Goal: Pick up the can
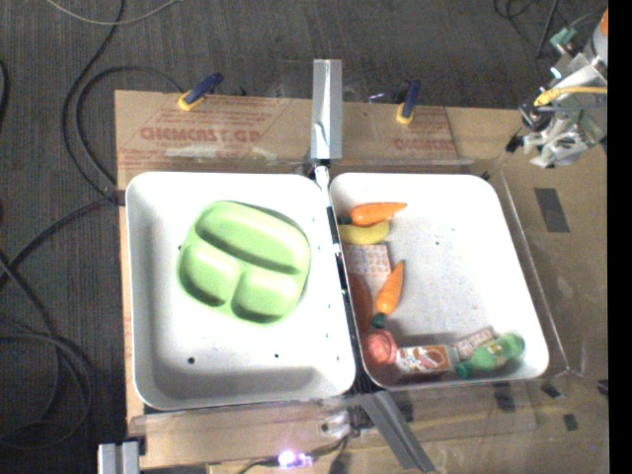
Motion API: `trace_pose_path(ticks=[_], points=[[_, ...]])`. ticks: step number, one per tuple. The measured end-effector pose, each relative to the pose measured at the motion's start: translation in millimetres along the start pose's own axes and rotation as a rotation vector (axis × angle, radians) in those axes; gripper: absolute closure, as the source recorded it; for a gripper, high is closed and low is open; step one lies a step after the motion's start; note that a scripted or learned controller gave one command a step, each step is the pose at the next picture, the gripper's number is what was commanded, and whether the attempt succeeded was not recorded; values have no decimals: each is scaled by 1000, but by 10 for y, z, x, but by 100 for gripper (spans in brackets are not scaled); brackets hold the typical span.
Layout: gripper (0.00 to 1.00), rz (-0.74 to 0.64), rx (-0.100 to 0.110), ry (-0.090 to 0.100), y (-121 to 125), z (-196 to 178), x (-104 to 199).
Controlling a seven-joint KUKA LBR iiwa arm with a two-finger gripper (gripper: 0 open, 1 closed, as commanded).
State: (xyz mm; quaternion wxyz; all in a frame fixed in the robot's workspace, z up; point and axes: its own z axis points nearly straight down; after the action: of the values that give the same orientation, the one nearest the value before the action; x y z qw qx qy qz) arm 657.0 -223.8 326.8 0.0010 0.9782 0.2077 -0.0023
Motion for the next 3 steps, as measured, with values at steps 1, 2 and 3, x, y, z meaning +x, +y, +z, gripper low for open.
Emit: trace_pose_path(ticks=[1, 2, 3], points=[[100, 32, 3, -1, -46, 1737, -47], [100, 213, 1, 0, -10, 744, -10], [100, 138, 4, 1, -614, 81, 13]])
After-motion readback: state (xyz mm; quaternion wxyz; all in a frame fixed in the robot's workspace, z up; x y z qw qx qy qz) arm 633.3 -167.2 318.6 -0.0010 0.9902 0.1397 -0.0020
